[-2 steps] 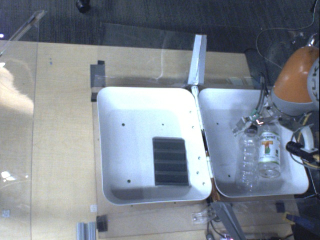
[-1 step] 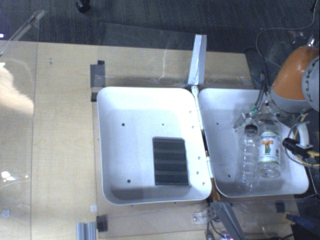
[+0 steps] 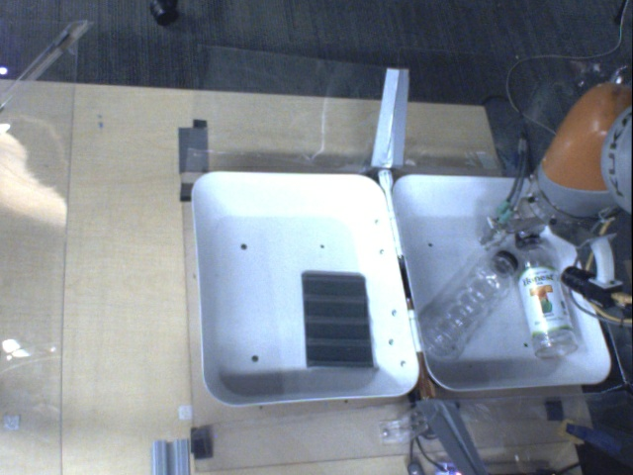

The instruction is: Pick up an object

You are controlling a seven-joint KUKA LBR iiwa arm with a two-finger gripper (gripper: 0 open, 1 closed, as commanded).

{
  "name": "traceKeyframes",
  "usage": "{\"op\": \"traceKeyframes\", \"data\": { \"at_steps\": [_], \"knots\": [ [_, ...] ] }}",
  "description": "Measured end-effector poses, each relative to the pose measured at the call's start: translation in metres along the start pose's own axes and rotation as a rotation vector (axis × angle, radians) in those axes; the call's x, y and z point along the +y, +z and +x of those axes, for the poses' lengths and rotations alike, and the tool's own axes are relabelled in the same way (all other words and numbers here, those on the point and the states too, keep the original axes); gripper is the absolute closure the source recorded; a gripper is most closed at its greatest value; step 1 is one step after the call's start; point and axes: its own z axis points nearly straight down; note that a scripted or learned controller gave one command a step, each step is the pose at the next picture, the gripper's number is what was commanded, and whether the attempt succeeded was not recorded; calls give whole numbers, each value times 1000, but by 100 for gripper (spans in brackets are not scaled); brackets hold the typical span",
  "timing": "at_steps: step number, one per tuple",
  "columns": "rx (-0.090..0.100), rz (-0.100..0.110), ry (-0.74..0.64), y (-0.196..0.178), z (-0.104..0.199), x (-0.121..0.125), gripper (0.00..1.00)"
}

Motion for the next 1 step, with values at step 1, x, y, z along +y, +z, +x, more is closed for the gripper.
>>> {"op": "traceKeyframes", "data": {
  "at_steps": [1],
  "knots": [
    [0,0,0,0,0,0,0]
  ]
}}
